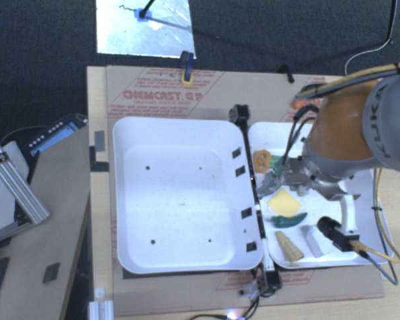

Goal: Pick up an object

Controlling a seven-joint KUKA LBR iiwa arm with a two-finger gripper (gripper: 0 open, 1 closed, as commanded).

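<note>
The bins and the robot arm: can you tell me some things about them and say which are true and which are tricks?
1. The toys lie in the right bin. True.
2. The yellow piece is in the left bin. False: it lies in the right bin, beside the dark green piece.
3. The arm hangs over the right bin. True.
4. The tan cone is near the bin's far edge. False: it lies near the front edge.
5. The orange ring is close to the divider between the bins. True.
</note>
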